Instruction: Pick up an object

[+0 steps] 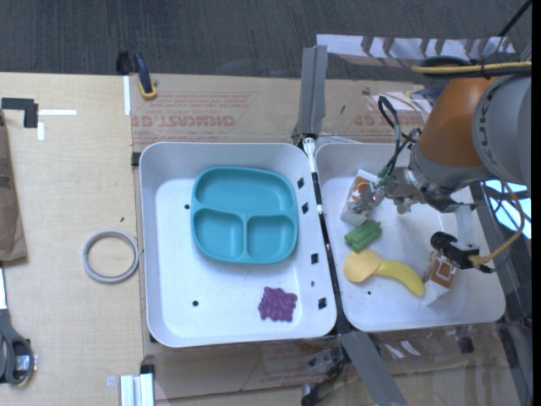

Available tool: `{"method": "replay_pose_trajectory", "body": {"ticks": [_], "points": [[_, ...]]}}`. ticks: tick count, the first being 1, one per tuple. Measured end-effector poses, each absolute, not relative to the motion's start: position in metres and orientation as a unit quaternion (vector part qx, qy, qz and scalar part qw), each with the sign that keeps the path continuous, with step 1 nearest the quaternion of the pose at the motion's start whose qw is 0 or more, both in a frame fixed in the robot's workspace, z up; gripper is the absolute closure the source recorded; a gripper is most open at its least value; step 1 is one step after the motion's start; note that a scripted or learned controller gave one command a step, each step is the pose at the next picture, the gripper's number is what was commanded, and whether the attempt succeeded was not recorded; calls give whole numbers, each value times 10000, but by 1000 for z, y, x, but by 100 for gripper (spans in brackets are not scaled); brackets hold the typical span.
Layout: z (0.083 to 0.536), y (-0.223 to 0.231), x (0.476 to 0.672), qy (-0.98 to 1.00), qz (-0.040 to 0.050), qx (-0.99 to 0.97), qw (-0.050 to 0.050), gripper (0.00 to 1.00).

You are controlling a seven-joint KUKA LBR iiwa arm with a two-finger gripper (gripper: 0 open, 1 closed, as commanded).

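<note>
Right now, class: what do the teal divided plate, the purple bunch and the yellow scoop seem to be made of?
Teal divided plate: probably moulded plastic, one even colour, smooth with a soft sheen. Purple bunch: likely plastic or rubber toy grapes, bumpy and matte; too small to be sure. Yellow scoop: apparently plastic, one even colour, smooth rounded form.

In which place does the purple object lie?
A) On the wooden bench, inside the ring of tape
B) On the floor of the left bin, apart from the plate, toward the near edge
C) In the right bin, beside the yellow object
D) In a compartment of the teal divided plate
B: the purple object rests on the white floor of the left bin, below the teal divided plate and not touching it.
</note>
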State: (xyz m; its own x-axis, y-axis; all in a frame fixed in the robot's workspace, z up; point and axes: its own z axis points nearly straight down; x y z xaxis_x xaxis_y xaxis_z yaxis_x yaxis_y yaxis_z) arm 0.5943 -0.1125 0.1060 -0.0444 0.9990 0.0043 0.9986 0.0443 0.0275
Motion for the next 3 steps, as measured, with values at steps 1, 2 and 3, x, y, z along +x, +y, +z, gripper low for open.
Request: {"method": "replay_pose_trajectory", "body": {"ticks": [1, 2, 3], "points": [[106, -103, 589, 7083, 98, 7057, 146, 0], [106, -104, 588, 7341, 107, 6788, 155, 0], [106, -99, 580, 7303, 107, 6829, 157, 0]]}}
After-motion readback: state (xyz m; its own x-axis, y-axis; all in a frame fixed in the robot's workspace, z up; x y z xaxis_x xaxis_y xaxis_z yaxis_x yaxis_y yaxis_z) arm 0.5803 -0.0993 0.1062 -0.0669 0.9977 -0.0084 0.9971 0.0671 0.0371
